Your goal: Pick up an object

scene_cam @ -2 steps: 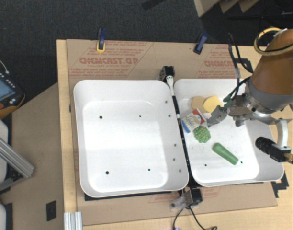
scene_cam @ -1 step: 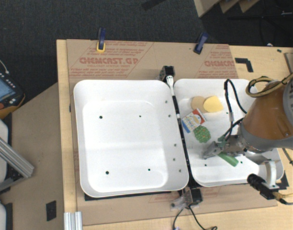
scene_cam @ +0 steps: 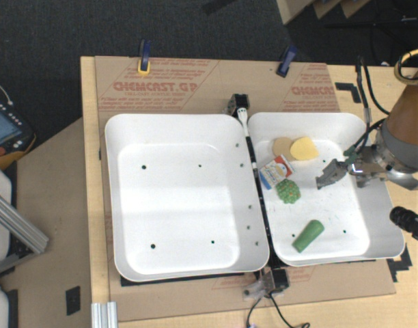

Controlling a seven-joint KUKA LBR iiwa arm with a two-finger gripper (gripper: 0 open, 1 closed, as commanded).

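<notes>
right white bin (scene_cam: 345, 248): yellow rounded block (scene_cam: 304, 149) far; small red-blue carton (scene_cam: 274, 171), green knobbly ball (scene_cam: 288, 192) centre; green cylinder (scene_cam: 307, 236) near. gripper (scene_cam: 326, 179) right of ball, seemingly parted, holding nothing.

Both bins (scene_cam: 127, 203) are white with dark dots. Right bin contents: yellow block (scene_cam: 304, 148), tan disc (scene_cam: 283, 146), blue-white-red carton (scene_cam: 274, 171), green knobbly ball (scene_cam: 288, 192), green cylinder (scene_cam: 308, 235). Bench board (scene_cam: 216, 80): brown, red lettering.

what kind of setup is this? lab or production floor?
Most likely a lab test bench for pick trials. Two white bins sit clamped on a cardboard-covered board, toy-like items such as a green cylinder lie in the right one, and cables run loose around it.
</notes>
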